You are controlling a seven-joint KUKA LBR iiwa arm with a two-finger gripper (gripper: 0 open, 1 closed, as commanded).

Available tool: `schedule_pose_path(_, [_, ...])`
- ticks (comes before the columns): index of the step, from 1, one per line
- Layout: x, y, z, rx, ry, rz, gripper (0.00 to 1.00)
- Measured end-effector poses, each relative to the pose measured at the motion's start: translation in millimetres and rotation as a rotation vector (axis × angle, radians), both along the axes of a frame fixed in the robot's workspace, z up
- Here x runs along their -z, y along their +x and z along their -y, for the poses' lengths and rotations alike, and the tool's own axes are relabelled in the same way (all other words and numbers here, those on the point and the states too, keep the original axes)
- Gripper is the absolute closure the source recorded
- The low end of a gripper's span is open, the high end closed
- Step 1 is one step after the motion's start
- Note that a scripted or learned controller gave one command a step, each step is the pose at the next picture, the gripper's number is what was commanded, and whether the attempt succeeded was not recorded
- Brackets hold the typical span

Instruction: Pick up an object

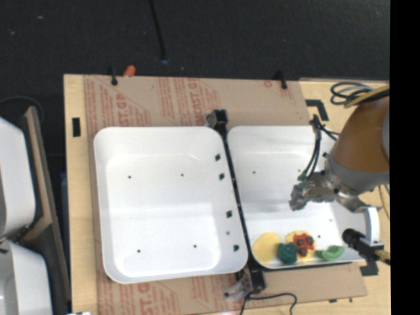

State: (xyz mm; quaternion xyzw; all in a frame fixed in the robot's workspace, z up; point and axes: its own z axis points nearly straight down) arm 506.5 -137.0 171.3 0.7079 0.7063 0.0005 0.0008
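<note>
Along the front wall of the right bin (269, 149) lie several small objects: a pale yellow round piece (266, 244), a dark green lump (287, 253), a red and yellow piece (302, 241) and a bright green piece (332, 252). My gripper (301, 195) hangs over the right part of this bin, behind those objects and apart from them. It appears as a small grey mass below the orange band (364, 136) of the arm. Nothing shows between its tips.
The left bin (164, 195) sits beside the right one, separated by a black divider with clips (226, 176). Both rest on a cardboard sheet (164, 104) on the bench. Cables (348, 92) lie at the back right. White containers (13, 176) stand off the bench's left.
</note>
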Motion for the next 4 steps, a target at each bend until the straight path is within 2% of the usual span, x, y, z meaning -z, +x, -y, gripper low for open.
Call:
schedule_pose_path(2, [-95, 7, 4, -0.002, -0.001, 0.004, 1.0])
schedule_pose_path(4, [-95, 28, -113, -0.007, 0.001, -0.002, 1.0])
